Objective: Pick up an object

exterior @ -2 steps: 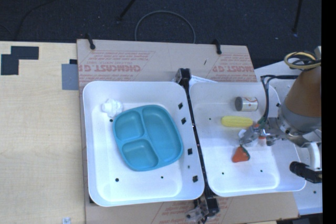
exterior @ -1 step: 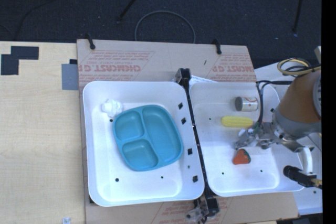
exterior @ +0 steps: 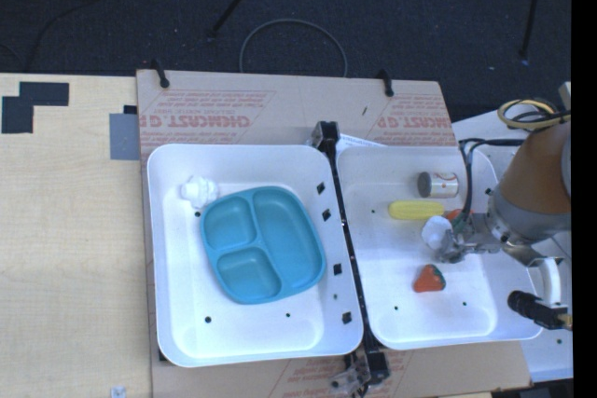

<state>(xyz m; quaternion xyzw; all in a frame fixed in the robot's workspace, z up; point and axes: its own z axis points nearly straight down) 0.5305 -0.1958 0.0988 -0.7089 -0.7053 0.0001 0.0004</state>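
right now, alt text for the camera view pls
A grey arm's gripper hovers low in the right bin near a yellow item, a red strawberry-like toy and a small can; the left bin holds a blue divided plate.

The grey arm (exterior: 532, 191) reaches in from the right, wrist bent low, its gripper (exterior: 454, 244) pointing left.

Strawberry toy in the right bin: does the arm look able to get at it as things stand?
Probably yes. The strawberry toy lies apart from the yellow banana on bare floor of the right bin, just below the end effector, with nothing over it.
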